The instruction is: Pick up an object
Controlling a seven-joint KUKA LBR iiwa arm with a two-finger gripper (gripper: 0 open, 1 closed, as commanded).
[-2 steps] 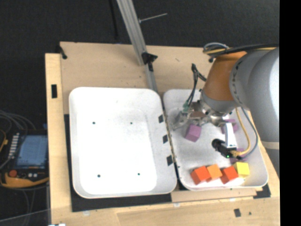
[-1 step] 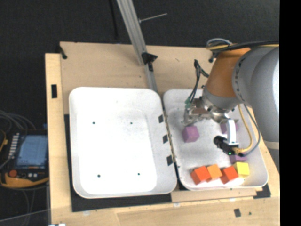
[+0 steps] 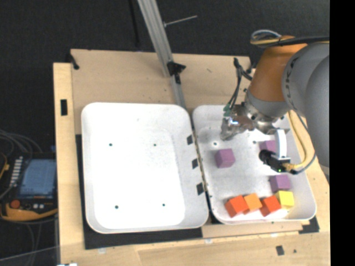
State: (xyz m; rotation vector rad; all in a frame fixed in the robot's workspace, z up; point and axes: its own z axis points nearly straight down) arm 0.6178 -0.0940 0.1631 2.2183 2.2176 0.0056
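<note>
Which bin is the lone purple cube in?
Right bin. The purple cube sits on its floor, apart from the blocks along the near edge.

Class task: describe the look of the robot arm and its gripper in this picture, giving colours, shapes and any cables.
The arm is thick and rounded, grey, with a broad orange band above the wrist. Thin cables run down beside it, and a pale loop sits on top. The gripper is a small metallic grey piece below a dark wrist ring.
</note>
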